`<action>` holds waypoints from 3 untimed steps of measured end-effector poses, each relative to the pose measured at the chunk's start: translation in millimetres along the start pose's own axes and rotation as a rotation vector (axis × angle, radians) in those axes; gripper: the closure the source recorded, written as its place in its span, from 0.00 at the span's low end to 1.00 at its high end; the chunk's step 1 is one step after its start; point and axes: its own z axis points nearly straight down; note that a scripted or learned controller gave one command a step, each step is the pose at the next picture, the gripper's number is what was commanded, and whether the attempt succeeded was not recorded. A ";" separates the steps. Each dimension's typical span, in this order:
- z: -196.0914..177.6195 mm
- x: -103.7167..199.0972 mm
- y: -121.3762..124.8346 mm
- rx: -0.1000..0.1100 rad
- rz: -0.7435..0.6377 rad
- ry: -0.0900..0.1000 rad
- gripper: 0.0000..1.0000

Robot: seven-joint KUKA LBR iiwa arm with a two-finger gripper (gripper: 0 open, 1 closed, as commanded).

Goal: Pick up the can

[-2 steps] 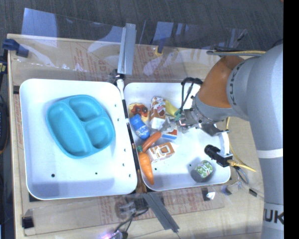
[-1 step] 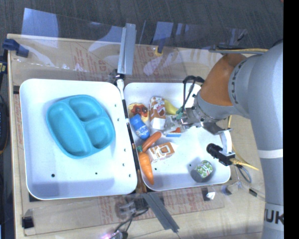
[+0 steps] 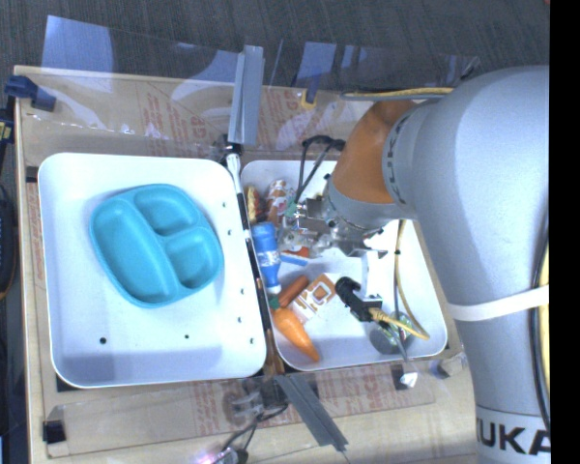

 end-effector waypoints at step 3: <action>-100.7 42.0 2.5 0.000 0.065 0.003 1.00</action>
